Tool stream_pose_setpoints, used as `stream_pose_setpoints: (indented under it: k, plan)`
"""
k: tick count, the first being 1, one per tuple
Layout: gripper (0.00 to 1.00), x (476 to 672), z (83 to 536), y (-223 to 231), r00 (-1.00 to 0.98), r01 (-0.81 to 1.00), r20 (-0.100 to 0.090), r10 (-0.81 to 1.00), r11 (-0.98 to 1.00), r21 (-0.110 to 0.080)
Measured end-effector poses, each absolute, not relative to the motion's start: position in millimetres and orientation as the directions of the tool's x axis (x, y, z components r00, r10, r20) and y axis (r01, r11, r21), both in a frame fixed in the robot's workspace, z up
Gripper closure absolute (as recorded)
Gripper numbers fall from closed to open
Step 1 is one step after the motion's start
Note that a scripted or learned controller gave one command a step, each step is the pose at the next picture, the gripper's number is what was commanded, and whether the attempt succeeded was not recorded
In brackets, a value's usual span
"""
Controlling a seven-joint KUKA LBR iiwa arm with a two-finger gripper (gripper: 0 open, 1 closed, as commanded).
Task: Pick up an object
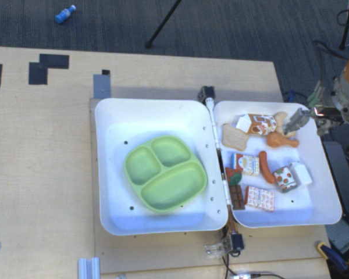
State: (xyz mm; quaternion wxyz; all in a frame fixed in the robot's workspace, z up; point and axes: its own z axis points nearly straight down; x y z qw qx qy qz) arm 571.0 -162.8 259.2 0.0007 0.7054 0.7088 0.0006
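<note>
Right bin (328,208): sausage (266,167) lies near-lengthwise, slightly tilted.

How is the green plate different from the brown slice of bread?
The green plate is much bigger than the bread slice. The plate is bright green and split into three sections; the bread is tan and plain. The plate lies alone in the left bin, while the bread sits among other toy foods in the right bin. Both lie flat.
</note>
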Motion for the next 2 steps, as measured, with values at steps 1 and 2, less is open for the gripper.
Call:
stream_pose_setpoints:
  k: [1,2]
  plan:
    - [0.00,593.0,85.9,-190.9,-0.002,1.000,-0.001,1.000,0.002,0.005]
    - [0.00,563.3,86.1,-156.6,-0.004,1.000,-0.001,1.000,0.004,0.005]
